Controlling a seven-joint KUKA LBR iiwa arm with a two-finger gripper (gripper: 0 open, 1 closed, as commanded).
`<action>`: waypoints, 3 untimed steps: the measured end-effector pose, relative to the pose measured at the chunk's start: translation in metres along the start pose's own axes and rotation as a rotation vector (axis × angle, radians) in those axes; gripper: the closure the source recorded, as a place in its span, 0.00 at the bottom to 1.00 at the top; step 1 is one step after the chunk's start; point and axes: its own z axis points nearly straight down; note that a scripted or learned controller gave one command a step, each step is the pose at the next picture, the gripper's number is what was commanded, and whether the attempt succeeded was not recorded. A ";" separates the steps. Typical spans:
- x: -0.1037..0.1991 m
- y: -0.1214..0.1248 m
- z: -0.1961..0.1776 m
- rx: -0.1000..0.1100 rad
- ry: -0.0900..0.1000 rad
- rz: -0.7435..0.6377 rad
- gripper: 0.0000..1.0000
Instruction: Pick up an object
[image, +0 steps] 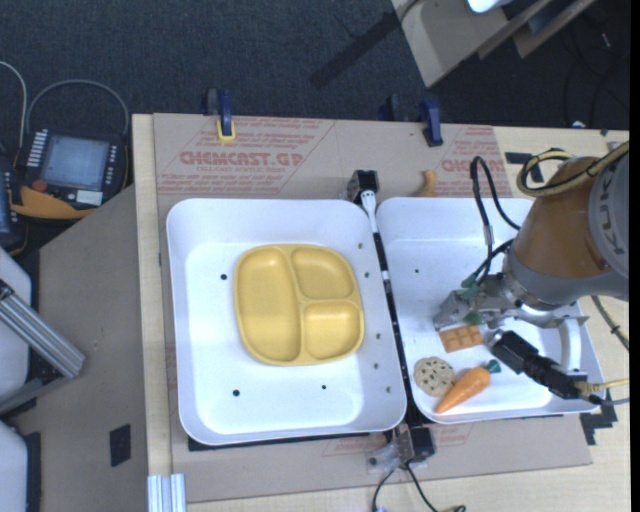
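Gripper hangs low in the right bin, at the lower right of the frame, just above a waffle-like cracker; whether it grips is unclear. 2 more objects, cookie and carrot, lie below. Nothing looks lifted yet.

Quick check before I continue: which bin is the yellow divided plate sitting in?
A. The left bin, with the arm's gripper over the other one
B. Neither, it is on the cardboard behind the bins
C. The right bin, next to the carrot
A: the yellow divided plate lies in the left bin, while the gripper is over the right bin, near the carrot.
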 end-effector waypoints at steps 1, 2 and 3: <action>-0.001 0.001 -0.013 -0.007 -0.003 0.001 1.00; -0.008 0.007 -0.073 -0.014 -0.005 -0.001 1.00; -0.008 0.009 -0.116 -0.014 -0.005 -0.001 1.00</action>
